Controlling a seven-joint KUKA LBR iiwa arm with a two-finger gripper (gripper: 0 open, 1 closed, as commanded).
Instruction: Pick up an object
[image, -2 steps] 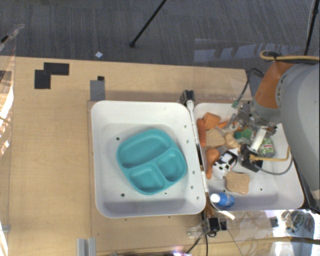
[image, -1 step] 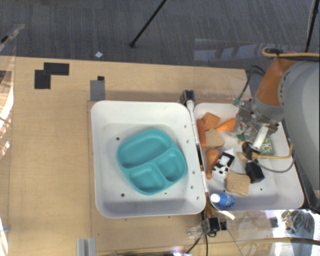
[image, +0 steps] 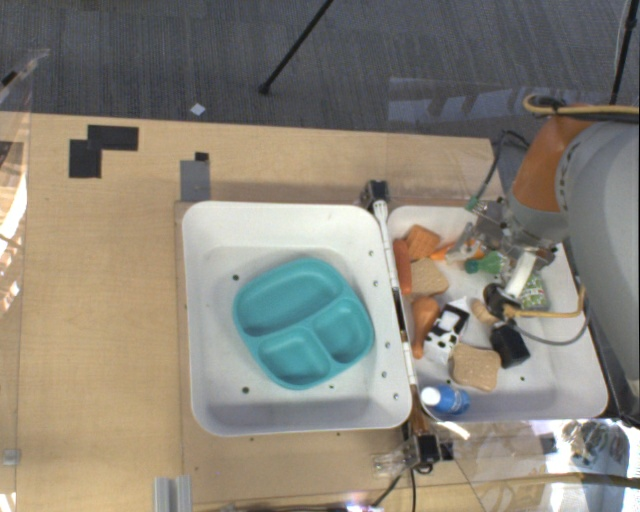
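The right bin (image: 560, 385) holds a jumble of small toys. Along its left side lie an orange piece (image: 420, 242), a tan bread slice (image: 430, 277) and an orange carrot shape (image: 427, 315). A black-and-white block (image: 445, 330), a brown toast square (image: 475, 368) and a blue round item (image: 447, 400) sit nearer the front. My gripper (image: 487, 240) hangs low over the bin's back part, just above a small green item (image: 485, 263). The arm's grey wrist with its orange band (image: 540, 170) covers the bin's back right corner.
The left bin (image: 210, 400) holds a teal three-compartment tray (image: 300, 320). A black object (image: 510, 345) and a green speckled piece (image: 535, 292) lie under the wrist, with a cable looping past them. A divider rail (image: 392, 290) separates the bins.
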